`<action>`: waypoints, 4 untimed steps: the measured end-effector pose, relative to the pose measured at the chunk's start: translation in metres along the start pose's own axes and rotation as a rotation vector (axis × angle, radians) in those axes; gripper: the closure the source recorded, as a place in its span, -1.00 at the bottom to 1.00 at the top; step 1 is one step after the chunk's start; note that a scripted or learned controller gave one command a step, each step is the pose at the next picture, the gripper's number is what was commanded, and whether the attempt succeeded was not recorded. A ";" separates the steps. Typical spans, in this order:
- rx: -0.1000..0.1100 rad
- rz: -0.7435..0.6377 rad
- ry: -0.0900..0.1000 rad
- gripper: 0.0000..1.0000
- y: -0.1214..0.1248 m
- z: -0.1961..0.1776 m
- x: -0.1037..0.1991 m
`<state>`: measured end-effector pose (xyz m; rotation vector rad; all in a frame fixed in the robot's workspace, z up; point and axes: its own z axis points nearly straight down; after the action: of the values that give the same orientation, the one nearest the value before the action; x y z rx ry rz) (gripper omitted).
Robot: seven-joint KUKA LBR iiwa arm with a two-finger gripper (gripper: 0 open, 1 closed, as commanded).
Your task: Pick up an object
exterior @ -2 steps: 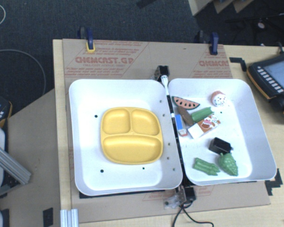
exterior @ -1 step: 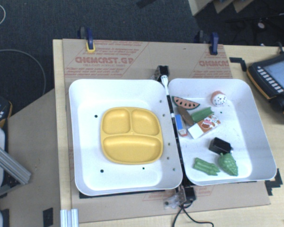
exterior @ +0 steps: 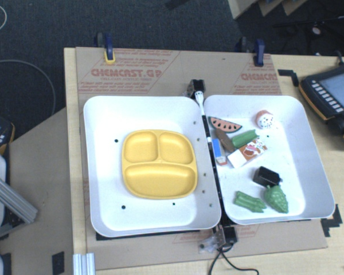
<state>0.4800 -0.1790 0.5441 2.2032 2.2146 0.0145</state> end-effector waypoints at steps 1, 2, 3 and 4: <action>0.027 0.007 0.008 1.00 -0.003 0.096 -0.012; 0.007 0.001 0.002 1.00 0.000 0.012 0.015; 0.031 0.009 0.009 1.00 -0.004 0.133 -0.013; 0.008 -0.002 0.004 1.00 0.000 0.050 0.044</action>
<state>0.4803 -0.1357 0.4943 2.2070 2.2226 0.0105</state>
